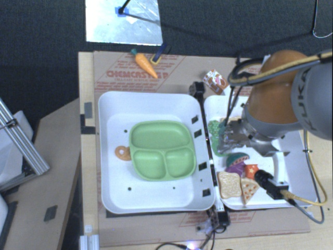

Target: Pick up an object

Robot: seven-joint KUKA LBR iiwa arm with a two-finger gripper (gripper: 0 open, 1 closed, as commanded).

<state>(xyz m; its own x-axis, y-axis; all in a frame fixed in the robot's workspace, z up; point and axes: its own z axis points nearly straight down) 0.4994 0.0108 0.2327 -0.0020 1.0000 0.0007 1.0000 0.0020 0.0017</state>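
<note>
Toast slice (229,185) lies at lower right in the right bin (296,191), beside other toy foods. Above them the end effector (225,137) hangs low (probably choosing one), but I cannot tell its finger state.

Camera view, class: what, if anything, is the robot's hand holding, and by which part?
It cannot be told. The hand is down in the right bin by a green object, but the arm covers its tips.

You look down from one fixed camera above the bench (88,139), tilted at a slant, taking in both white bins (112,108); the arm (283,95) enters from the right.
</note>
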